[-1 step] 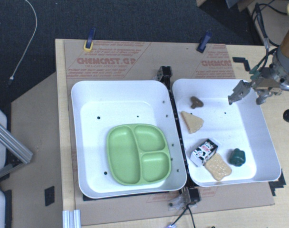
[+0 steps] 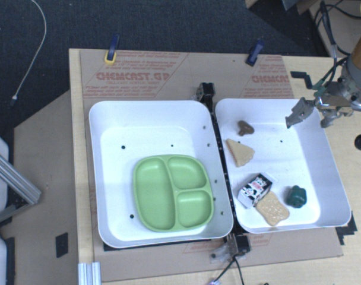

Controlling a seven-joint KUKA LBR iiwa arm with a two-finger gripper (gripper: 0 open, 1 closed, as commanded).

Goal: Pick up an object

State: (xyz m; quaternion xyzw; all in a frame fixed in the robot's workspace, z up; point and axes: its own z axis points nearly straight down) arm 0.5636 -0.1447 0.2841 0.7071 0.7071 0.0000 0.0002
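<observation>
The bench (image 2: 139, 76) carries a cardboard sheet (image 2: 168, 67) bearing two white bins. Left bin (image 2: 103, 159), well left of the pincer, contains a green divided plate (image 2: 171, 192). Right bin (image 2: 329, 159) contains a cracker (image 2: 272, 209), black-and-white carton (image 2: 253, 190), teal object (image 2: 297, 196), tan wedge (image 2: 241, 152) and brown lump (image 2: 245, 127), all below-left of the pincer (image 2: 314, 114). Pincer fingers stand wide, holding nothing. Dark carpet (image 2: 139, 10) lies beyond.

A green divided plate (image 2: 173, 192) lies in the left white bin (image 2: 109, 135).
</observation>
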